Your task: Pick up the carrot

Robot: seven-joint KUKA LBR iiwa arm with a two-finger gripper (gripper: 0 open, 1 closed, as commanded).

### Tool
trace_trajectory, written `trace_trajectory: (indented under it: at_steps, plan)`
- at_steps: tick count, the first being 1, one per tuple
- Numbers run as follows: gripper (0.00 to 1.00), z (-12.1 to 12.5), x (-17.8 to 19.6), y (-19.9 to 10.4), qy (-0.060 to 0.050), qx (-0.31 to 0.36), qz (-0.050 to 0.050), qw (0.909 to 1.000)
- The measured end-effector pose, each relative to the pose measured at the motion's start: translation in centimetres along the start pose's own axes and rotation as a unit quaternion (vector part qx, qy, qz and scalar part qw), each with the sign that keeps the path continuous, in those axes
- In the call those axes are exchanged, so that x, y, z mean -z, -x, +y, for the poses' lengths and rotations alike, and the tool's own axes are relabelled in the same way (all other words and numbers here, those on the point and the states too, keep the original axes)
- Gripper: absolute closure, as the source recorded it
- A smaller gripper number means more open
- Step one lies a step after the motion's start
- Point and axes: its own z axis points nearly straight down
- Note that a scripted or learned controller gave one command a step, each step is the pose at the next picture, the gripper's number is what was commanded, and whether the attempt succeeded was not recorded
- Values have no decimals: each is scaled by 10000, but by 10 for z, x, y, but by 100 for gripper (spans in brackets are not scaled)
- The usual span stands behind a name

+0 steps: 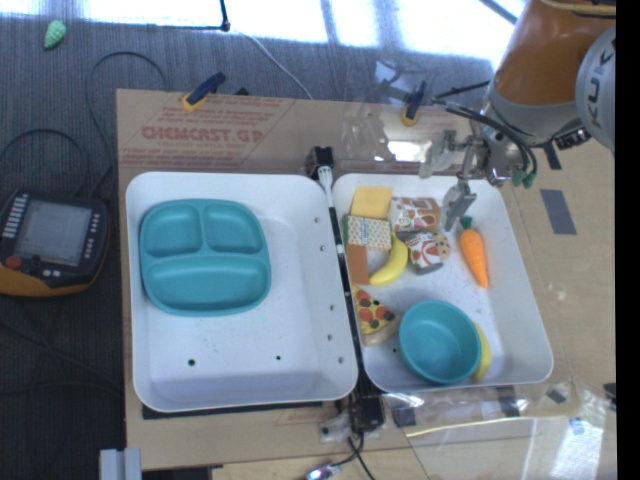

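The orange carrot (pixel 474 254) with a green top lies in the right bin (pixel 530 308), near its right side, pointing toward the front. My gripper (pixel 457 211) hangs just above and left of the carrot's green end, with its fingers apart and nothing between them. The arm comes in from the upper right.
Left of the carrot lie a yellow cheese block (pixel 371 203), small food boxes (pixel 415 214), a banana (pixel 391 265) and a pizza slice (pixel 372 314). A teal bowl (pixel 438 341) sits at the front of the right bin. The left bin (pixel 200 358) holds a teal divided plate (pixel 204 256).
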Motion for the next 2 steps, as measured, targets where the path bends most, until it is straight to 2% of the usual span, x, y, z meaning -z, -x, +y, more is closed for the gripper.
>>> trace_trajectory:
  at_steps: [1,2]
  plan:
    - [0,-87,-101,-40,15,866,48,9962]
    - [0,-92,-130,-32,-31,555,-80,9984]
